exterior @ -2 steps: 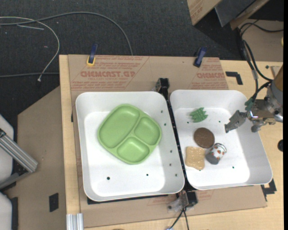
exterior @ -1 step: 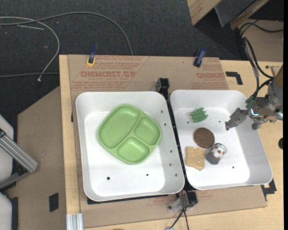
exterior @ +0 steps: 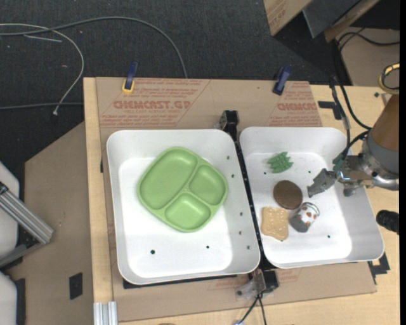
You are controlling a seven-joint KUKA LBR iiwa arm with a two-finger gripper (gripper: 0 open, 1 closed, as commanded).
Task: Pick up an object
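Dark carpet floor (exterior: 95, 38) fills upper frame, w/ thin grey cables (exterior: 76, 57) looping upper left. Brown cardboard sheet (exterior: 209, 101) covers bench, held by blue clamps (exterior: 130, 76) along top edge. Cardboard box (exterior: 285, 14) upper right. Metal rail (exterior: 22, 212) at left edge.

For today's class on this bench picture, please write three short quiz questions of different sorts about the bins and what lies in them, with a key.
1. True or false: the green divided plate lies in the left bin.
2. Multiple choice: which thing in the right bin lies nearest the gripper? A) the green leafy piece B) the brown round disc C) the tan cracker-like piece
3. Fill in: the small grey and white object with red marks lies beside the tan piece, on the side toward the ____.

Key: 1 true; 2 B; 3 arm
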